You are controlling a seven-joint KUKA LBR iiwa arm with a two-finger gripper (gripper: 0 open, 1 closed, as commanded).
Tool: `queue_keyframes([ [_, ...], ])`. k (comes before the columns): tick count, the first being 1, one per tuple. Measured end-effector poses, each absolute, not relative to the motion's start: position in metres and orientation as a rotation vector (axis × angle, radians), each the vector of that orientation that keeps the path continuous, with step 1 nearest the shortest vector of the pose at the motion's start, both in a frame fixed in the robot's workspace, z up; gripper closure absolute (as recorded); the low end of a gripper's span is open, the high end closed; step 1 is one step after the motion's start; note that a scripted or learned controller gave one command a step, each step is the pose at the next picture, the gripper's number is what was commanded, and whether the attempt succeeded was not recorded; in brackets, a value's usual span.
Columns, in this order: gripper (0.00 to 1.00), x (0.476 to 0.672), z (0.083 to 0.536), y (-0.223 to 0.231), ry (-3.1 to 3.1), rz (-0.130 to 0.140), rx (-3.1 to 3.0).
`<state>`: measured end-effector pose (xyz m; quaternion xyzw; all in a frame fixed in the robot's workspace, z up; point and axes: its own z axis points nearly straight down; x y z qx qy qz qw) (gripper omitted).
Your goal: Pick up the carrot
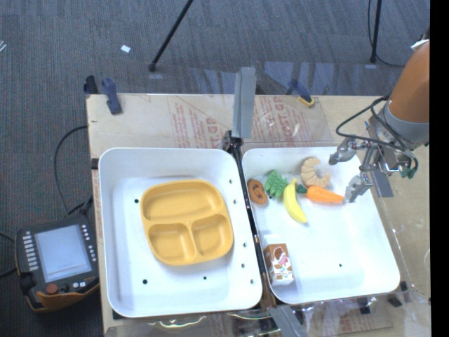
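Note:
The orange carrot (324, 196) lies in the right bin (365, 258), near its far right side, with its green top pointing left toward a yellow banana (295, 202). My gripper (349, 170) hovers just right of and slightly above the carrot. It is open, and one fingertip (356, 188) is close to the carrot's thick right end. Nothing is between the fingers.
A tan croissant (314, 170), a green leafy vegetable (276, 183) and a brown cookie (257, 192) lie left of the carrot. A small carton (280, 264) stands at the right bin's front left. The left bin (119, 272) holds a yellow divided plate (186, 221).

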<state>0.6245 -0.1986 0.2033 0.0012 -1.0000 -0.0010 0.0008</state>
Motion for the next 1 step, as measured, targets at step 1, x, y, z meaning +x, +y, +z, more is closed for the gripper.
queue_keyframes([
  [1,0.00,0.6336,0.0849,-0.2038,-3.130,-0.004,0.254],
])
